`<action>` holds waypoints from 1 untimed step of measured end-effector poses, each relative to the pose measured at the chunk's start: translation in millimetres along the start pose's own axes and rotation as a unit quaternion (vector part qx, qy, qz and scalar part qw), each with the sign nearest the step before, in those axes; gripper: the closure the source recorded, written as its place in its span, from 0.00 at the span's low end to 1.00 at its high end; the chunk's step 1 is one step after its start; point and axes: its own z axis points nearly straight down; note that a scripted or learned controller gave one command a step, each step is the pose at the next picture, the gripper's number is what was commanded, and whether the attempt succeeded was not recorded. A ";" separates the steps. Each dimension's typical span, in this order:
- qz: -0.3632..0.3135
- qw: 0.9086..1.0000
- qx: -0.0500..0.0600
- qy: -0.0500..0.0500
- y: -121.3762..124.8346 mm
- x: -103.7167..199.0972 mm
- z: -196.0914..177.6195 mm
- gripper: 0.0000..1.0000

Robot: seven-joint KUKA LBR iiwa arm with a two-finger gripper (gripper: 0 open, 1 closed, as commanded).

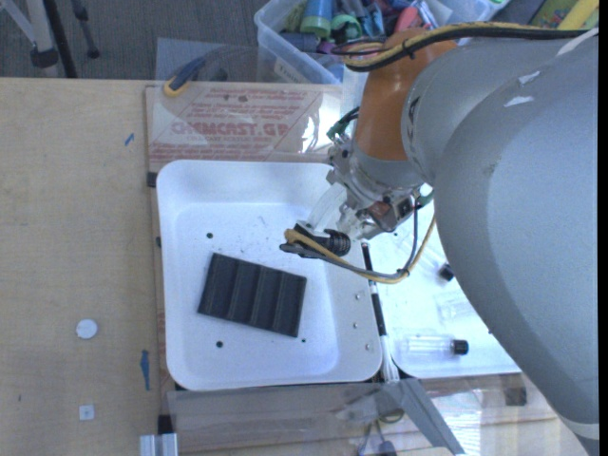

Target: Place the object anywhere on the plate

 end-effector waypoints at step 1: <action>0.003 1.000 -0.002 0.002 -65.7 59.7 39.2 1.00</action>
